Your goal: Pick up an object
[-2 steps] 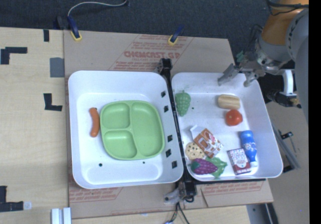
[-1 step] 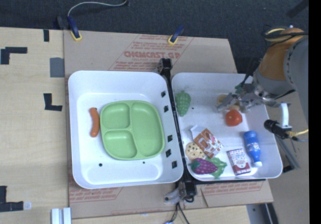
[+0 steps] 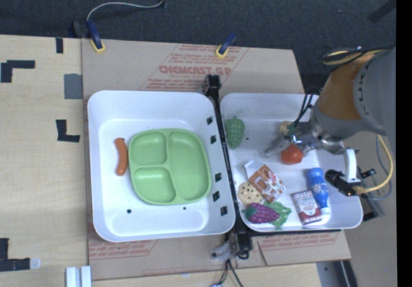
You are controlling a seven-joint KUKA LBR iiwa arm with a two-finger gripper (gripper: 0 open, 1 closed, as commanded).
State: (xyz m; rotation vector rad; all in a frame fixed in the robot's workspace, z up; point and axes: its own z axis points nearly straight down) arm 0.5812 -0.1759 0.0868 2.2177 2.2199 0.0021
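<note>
Camera view, starting at the near edge of the bench: the right bin (image 3: 335, 222) holds a bunch of purple grapes (image 3: 265, 213) at its near rim, with a red and white carton (image 3: 306, 206) just to the right of it. A round cracker (image 3: 248, 192) lies just behind the grapes, touching a small printed snack packet (image 3: 265, 181). A blue bottle (image 3: 317, 188) stands or lies beside the carton, toward the bin's right side.

Farther in, a red tomato (image 3: 291, 154) sits near the middle of the right bin. The gripper (image 3: 288, 142) hangs over it from the right, its grey fingers spread apart, one reaching left across the bin floor and the other ending at or just above the tomato; nothing is clamped between them. A small yellow item by the gripper is too blurred to name. A green, bumpy fruit or vegetable (image 3: 235, 131) lies against the bin's left wall.

The left bin (image 3: 103, 112) carries a green divided plate (image 3: 170, 165) in its middle, and an orange sausage (image 3: 120, 156) lies just left of the plate, apart from it.

Beyond both bins, a sheet of printed cardboard (image 3: 187, 67) covers the bench.
</note>
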